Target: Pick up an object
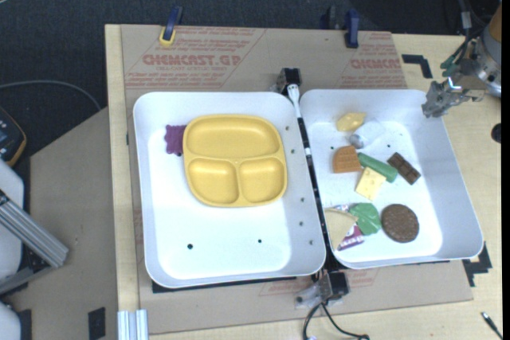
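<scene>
Gripper point(438, 101) at right bin point(446, 171) top-right rim; finger state unclear. Nearest object, pale yellow piece point(350, 122), lies left, slightly below.

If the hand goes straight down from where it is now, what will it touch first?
Probably the right bin's far right rim, or the bench just beside it. The hand hangs over that corner, away from the toy food; depth is uncertain.

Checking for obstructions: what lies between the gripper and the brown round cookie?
In the camera view, bare white bin floor separates the gripper from the cookie; the dark chocolate bar lies just beside that line.
</scene>
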`<state>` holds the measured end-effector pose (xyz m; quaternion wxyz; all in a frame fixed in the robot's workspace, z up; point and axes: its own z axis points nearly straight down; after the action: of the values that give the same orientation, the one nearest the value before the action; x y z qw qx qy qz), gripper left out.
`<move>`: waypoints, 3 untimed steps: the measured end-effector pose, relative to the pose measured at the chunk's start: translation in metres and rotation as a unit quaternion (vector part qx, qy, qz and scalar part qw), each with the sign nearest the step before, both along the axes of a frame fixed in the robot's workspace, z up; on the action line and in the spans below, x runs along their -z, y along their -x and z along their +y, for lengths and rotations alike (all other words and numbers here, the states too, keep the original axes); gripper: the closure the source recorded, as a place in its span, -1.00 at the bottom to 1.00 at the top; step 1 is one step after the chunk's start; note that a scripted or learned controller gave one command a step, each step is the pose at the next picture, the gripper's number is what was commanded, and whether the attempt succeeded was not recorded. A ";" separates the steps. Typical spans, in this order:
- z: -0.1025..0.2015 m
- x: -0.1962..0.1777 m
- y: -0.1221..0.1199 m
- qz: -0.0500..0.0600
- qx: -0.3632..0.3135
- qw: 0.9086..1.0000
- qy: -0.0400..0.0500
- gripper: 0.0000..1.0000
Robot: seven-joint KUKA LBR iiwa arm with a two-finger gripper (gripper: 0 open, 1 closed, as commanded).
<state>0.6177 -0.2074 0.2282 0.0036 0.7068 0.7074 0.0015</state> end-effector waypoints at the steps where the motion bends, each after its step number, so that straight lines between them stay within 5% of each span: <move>1: 0.056 -0.007 0.017 0.005 -0.002 1.000 -0.003 1.00; 3: 0.169 -0.003 0.042 0.005 -0.002 1.000 -0.003 1.00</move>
<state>0.5753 -0.0385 0.2308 -0.0021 0.7052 0.7090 -0.0002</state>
